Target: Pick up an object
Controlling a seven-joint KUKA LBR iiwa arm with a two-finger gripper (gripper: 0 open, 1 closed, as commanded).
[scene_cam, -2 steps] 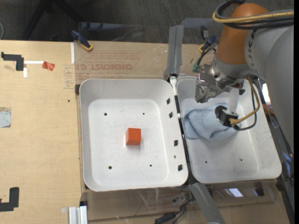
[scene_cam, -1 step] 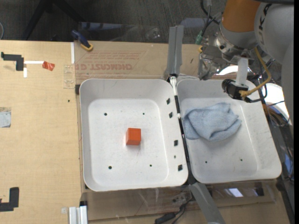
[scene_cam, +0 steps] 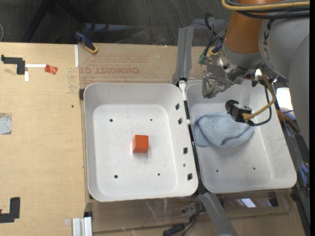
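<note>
1. Two shallow white bins sit side by side on the bench: the left bin (scene_cam: 98,181) and the right bin (scene_cam: 275,176), touching along a dark divider in the middle.
2. One orange block (scene_cam: 141,143) lies in the left bin, a little below the centre of the floor, flat on one face. It is apart from every wall of the bin and nothing touches it.
3. One light blue-grey cloth (scene_cam: 222,131) lies crumpled in the right bin, at about 10 o'clock from the centre of that bin, close to the divider wall.
4. The arm (scene_cam: 256,23) comes in from 2 o'clock of the picture, with its orange band above the wrist.
5. The gripper (scene_cam: 212,90) hangs over the far edge of the right bin, at 12 o'clock from the cloth and just beside it. Its fingers point down and stand close together, a narrow gap at most, and no object is seen between them.
6. The gripper is well apart from the orange block, which is at about 8 o'clock from it, in the other bin.
7. A black cable with a yellow hose (scene_cam: 246,113) loops from the wrist down to the upper right edge of the cloth.
8. On the wooden bench (scene_cam: 39,132), at 10 o'clock from the left bin, a small red piece (scene_cam: 50,69) lies beside a white strip.
</note>
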